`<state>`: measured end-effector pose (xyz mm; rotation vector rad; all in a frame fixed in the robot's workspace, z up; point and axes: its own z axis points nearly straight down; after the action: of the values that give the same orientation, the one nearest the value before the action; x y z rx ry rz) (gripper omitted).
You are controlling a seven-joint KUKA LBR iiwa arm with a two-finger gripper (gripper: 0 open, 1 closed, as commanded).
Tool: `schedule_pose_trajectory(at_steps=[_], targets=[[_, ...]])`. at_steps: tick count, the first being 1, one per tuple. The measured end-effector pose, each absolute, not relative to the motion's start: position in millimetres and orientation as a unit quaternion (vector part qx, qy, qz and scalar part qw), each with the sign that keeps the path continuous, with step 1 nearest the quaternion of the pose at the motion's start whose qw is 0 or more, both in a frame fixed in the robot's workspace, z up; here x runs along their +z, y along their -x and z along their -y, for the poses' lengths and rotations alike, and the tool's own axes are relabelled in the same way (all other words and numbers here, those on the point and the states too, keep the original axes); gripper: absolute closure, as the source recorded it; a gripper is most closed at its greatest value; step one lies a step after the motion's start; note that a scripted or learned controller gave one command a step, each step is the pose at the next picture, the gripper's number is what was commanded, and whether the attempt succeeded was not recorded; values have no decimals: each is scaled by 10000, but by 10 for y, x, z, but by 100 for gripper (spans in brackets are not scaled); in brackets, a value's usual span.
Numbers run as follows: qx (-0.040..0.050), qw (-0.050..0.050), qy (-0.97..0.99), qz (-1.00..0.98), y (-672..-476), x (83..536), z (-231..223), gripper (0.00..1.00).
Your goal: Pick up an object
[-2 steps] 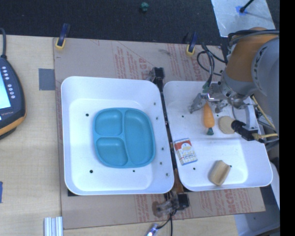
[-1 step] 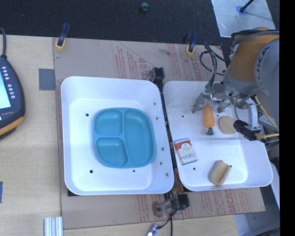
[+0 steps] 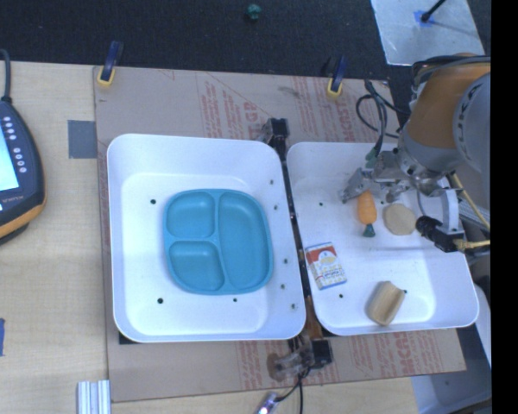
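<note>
The right bin (image 3: pixel 440 276) holds an orange carrot (image 3: pixel 366 208) with a green tip, a beige round piece (image 3: pixel 399 220), a small red-and-white box (image 3: pixel 325 266) and a tan block (image 3: pixel 385 303). My gripper (image 3: pixel 375 182) hangs low over the bin's far part, just above the carrot's upper end and left of the beige piece. The grey arm with its orange band (image 3: pixel 440 102) comes in from the right. Whether the gripper touches the carrot is not clear.
The left bin (image 3: pixel 121 231) holds a blue divided plate (image 3: pixel 217 240). A teach pendant (image 3: pixel 4 175) lies at the bench's left edge. Blue-and-yellow clamps (image 3: pixel 110 63) hold the cardboard sheet at the back. Black cables (image 3: pixel 380 115) loop beside the wrist.
</note>
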<state>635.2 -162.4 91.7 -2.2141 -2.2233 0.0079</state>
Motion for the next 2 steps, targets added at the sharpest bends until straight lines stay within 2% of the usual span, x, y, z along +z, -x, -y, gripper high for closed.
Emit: schedule_pose_trajectory(at_steps=[1, 2], targets=[[28, 15, 7051, 7091, -6173, 916, 1734, 0], [27, 20, 7056, 7086, -6097, 917, 1717, 0]])
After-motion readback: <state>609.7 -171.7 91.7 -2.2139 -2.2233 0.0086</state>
